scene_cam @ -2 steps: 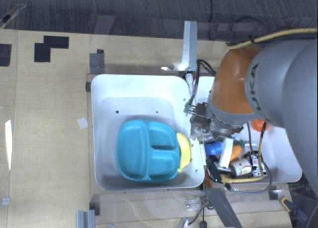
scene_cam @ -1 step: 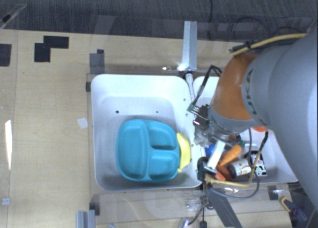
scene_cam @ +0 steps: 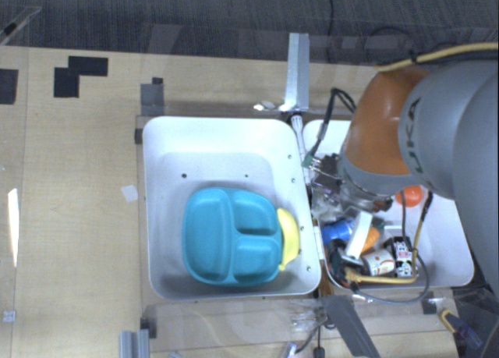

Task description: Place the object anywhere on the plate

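Slanted overhead view of both bins [scene_cam: 156, 193]

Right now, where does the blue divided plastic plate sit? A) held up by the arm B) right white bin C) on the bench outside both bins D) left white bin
D: the blue divided plastic plate lies flat on the floor of the left white bin, a yellow object tucked at its right edge.

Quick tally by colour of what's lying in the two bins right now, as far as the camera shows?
Teal divided plastic plate: 1
Yellow rounded object at the plate's right edge: 1
Blue object: 1
Orange ball: 1
Total: 4 told apart; the arm covers part of the right bin, whose remaining clutter is unclear.
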Available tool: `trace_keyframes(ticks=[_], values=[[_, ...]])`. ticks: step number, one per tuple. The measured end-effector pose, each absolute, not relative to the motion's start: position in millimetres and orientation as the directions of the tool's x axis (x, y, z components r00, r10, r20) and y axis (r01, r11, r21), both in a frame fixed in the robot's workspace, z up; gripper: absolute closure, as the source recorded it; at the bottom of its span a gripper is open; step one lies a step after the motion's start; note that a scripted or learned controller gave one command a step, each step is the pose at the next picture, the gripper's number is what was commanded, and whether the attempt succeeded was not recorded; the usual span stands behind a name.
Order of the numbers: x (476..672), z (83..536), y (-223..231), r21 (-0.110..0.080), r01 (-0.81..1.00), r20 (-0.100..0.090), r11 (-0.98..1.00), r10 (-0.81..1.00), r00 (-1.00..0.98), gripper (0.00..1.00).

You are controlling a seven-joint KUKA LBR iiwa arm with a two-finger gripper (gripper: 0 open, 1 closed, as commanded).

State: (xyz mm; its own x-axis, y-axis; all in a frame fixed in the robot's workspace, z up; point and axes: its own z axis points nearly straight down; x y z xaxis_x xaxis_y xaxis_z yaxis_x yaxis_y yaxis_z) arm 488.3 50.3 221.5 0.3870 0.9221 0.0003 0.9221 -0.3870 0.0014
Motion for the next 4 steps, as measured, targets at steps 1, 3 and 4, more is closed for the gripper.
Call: trace_keyframes(ticks=[1, 3, 4], values=[[487.1, 182.5, 93.5, -0.003, 0.862, -0.002, -0.508, 0.862, 0.508, 1.0], [509.6, 197.9, 164.1, -0.001, 0.933, -0.001, -0.36, 0.933, 0.36, 1.0], [487.6, 240.9, 208.2, 0.001, 0.963, 0.0, -0.268, 0.963, 0.268, 1.0]])
